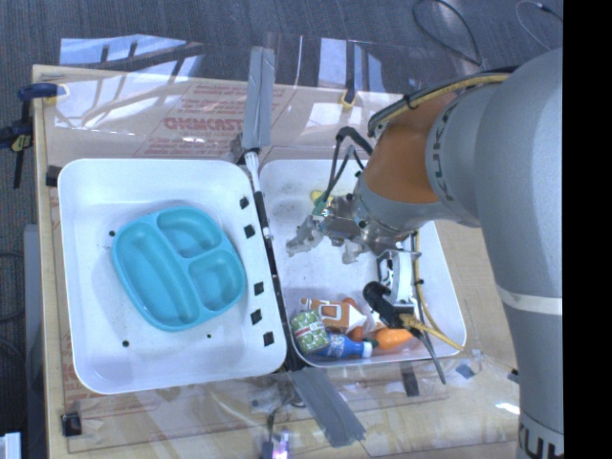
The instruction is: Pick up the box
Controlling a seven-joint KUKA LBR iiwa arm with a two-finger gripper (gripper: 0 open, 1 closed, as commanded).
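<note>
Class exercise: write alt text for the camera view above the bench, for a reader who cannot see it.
A grey robot arm with an orange band reaches from the right, its end effector hanging over the right white bin, above a small pile of objects crowded in that bin's near corner. The left white bin holds a blue divided tray.

The grey arm (521, 208) reaches in from the right; its tool (323, 239) hangs low, fingers spread, holding nothing.
</note>
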